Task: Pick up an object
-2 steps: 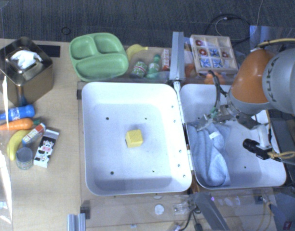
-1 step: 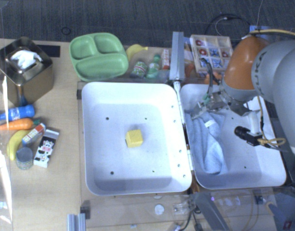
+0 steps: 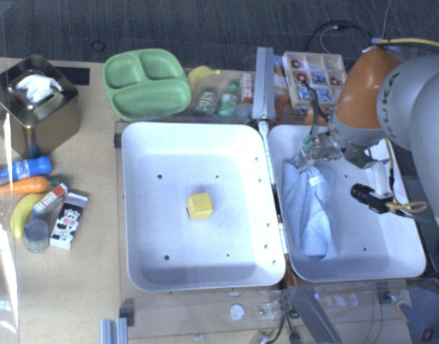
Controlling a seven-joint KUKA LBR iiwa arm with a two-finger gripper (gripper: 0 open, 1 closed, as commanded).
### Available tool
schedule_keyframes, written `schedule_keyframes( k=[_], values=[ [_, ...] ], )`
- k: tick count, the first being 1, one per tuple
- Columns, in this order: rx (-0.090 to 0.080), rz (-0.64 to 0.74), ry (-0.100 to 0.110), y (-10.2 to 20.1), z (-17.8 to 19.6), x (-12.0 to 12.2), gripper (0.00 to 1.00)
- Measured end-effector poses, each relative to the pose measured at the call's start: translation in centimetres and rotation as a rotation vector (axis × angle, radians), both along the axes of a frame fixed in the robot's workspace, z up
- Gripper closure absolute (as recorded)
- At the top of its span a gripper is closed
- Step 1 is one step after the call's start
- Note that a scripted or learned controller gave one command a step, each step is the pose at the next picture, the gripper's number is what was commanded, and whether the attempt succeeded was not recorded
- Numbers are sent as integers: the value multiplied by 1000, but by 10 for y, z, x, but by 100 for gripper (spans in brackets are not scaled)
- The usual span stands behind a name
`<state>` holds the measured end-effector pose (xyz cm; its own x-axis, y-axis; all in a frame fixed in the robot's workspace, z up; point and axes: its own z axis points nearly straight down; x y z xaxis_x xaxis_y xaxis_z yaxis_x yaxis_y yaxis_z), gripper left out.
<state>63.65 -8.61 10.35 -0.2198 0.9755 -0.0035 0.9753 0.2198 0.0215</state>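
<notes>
Arm point(image 3: 392, 84) reaching in at upper right | gripper point(image 3: 314, 151) gripping cloth point(image 3: 308, 206), hanging into right bin point(image 3: 363, 256) | yellow block point(image 3: 200, 206) lying centre of left bin point(image 3: 155, 264)

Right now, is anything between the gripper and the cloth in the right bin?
Nothing visible does. The gripper sits directly at the top end of the pale blue cloth, which lies along the left side of the right bin. The yellow block is apart, in the left bin.
</notes>
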Motion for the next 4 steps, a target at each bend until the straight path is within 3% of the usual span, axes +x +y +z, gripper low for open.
schedule_keyframes(
  k=[1,2,3,4],
  values=[
    [0,0,0,0,0,0,0],
    [-2,-10,6,-14,-12,-42,0],
    [0,-123,8,0,-13,-6,0],
    [0,-80,14,-43,-15,35,0]
  ],
)
